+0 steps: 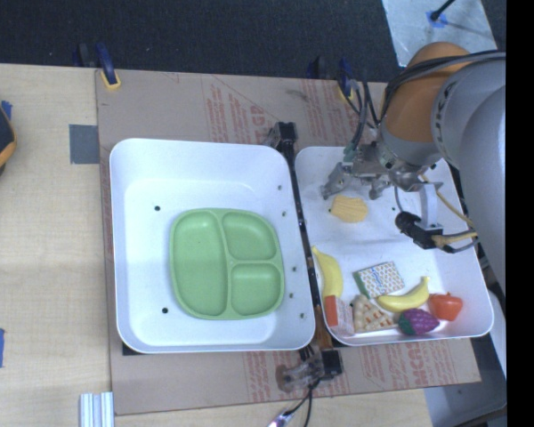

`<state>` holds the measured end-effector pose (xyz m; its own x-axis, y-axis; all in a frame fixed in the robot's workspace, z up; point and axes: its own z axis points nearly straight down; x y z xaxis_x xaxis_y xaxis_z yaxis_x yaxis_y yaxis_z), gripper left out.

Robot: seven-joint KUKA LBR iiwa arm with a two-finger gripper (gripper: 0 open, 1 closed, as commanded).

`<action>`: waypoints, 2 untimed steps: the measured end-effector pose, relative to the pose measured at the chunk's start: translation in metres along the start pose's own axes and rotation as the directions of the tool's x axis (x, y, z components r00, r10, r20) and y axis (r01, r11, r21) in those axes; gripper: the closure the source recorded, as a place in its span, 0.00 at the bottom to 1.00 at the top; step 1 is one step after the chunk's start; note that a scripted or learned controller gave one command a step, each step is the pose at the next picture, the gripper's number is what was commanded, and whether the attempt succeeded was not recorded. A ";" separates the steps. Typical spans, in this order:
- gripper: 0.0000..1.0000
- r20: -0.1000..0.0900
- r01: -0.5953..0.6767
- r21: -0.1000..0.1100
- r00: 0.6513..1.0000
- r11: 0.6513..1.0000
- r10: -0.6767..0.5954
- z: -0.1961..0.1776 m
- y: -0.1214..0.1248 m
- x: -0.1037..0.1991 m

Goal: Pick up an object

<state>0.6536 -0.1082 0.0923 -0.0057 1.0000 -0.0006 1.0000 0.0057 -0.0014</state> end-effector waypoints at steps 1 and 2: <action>0.00 0.000 -0.001 0.003 1.000 1.000 0.001 0.001 -0.015 0.010; 1.00 0.001 0.001 0.005 1.000 1.000 -0.001 -0.010 -0.015 0.009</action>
<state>0.6387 -0.0990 0.1025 -0.0066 1.0000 -0.0012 1.0000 0.0066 -0.0060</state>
